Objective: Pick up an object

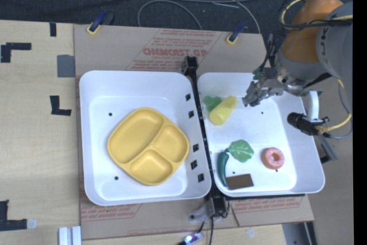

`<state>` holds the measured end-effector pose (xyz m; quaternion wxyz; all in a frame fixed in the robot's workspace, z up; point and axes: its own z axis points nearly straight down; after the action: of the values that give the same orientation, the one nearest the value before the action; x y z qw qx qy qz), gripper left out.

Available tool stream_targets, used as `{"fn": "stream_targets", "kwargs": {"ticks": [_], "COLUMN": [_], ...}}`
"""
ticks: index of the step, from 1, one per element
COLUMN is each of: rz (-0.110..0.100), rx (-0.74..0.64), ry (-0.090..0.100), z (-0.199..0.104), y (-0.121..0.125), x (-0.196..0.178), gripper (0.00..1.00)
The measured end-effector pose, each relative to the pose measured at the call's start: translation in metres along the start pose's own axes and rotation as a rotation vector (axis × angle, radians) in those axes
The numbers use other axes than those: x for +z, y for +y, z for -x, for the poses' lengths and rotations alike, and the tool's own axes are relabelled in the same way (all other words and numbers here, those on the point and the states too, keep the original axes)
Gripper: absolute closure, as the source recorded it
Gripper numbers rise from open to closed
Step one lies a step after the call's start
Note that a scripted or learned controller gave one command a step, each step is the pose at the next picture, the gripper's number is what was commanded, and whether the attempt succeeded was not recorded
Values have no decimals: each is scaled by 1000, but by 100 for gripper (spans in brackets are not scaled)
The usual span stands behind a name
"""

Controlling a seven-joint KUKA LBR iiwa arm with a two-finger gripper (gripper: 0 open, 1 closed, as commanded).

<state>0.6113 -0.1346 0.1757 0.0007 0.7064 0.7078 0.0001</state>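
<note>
The right bin (298,183) holds a yellow piece with a green leafy end (220,109) near its back left. A green leaf-shaped toy (241,150) lies in the middle, and a dark green curved piece (222,165) sits at the front left. A brown block (239,181) rests at the front, and a pink donut (273,158) lies to the right. My gripper (251,99) hangs over the back of the right bin, just right of the yellow piece. I see nothing between its fingers.
The left bin (94,123) holds a yellow divided plate (148,145). Clamps (235,35) and cables lie along the cardboard's back edge. The arm's grey body and orange band (312,26) fill the upper right.
</note>
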Motion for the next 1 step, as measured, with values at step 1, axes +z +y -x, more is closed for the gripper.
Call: {"fn": "stream_targets", "kwargs": {"ticks": [1], "rz": [0], "rx": [0], "ry": [0], "z": [0], "y": [1], "x": [-45], "gripper": [100]}}
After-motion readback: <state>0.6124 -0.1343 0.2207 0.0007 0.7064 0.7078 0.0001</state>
